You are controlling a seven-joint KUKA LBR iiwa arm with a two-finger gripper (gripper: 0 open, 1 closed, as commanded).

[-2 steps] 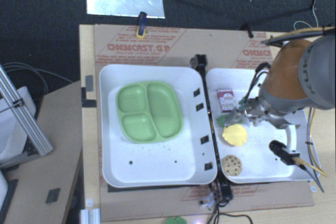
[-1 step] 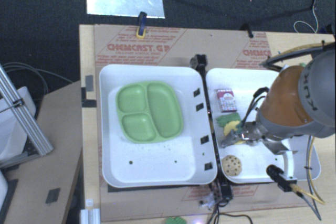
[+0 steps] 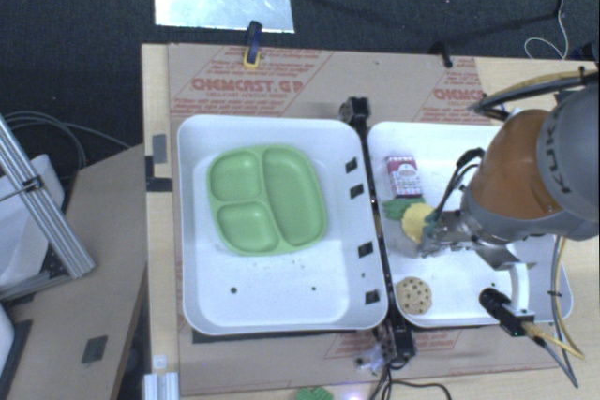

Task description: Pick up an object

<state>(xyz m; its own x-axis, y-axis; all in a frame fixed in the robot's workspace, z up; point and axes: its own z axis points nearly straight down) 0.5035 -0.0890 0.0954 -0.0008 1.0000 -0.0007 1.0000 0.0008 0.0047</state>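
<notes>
The right bin (image 3: 441, 309) holds a small red and white box (image 3: 402, 175) near its left wall, a yellow and green toy (image 3: 410, 215) just below it, and a round cookie (image 3: 413, 294) near the front left corner. My gripper (image 3: 433, 239) is low in the right bin, right beside the yellow and green toy, seemingly touching its right side. The grey and orange wrist (image 3: 511, 178) hangs over the bin's middle and hides the floor there.
In the left bin (image 3: 202, 300) lies a green divided plate (image 3: 266, 199) with three compartments. A black divider (image 3: 373, 220) with clips runs between the two bins. Brown cardboard (image 3: 309, 75) lies under both bins.
</notes>
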